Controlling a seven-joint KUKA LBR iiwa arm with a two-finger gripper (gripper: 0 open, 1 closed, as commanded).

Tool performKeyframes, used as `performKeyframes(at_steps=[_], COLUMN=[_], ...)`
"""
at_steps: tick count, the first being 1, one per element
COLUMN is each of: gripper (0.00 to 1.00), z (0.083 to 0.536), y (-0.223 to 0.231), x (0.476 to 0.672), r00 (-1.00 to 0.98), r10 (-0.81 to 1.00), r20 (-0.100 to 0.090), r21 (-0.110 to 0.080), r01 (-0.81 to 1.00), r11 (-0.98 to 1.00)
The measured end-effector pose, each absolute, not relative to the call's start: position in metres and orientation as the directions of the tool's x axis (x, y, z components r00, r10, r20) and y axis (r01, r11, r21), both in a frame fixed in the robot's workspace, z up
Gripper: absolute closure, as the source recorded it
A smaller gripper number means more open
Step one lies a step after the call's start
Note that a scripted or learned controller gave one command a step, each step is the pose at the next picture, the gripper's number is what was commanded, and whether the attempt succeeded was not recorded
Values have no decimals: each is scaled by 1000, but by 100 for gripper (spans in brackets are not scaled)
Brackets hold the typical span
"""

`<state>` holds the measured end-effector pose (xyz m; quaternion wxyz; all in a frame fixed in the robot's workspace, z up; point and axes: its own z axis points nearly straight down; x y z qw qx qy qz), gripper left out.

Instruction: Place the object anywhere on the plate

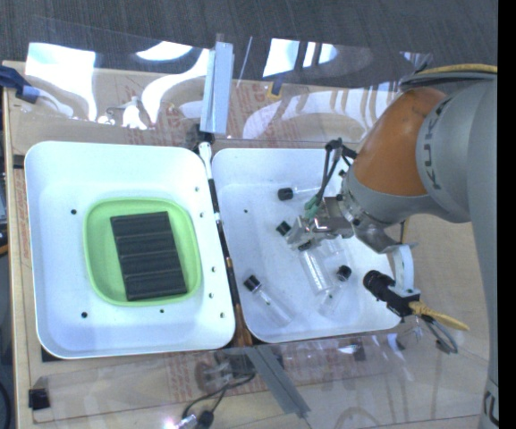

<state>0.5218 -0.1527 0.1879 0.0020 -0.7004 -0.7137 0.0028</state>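
I see the big grey arm (459, 141) coming in from the right side. Its orange band (401, 146) sits above the wrist, and the wrist bends down into the right bin (240, 172). The gripper (309, 236) is low in the middle of that bin, close to the floor. I cannot tell how far its fingers are spread, or if they have hold of anything, because they are small and mixed up with shiny parts.

Just below the gripper lies a clear tube (316, 273) on the bin floor. Another clear tube with a black cap (265, 298) lies nearer the left wall of that bin. Some small black caps (284, 193) are scattered around.

In the left bin (52, 177) I see a green plate (97, 231). A dark ribbed block (148, 256) lies flat on the middle of it.
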Motion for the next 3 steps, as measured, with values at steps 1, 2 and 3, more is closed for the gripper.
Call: performKeyframes(at_steps=[1,2,3], gripper=[100,100,0], z=[188,188,188], y=[-77,-16,-16], x=[476,493,493], r00=[-186,-370,-370], r10=[983,929,929], r20=[3,1,1], r21=[-10,-6,-6], r01=[983,929,929], r11=[186,370,370])
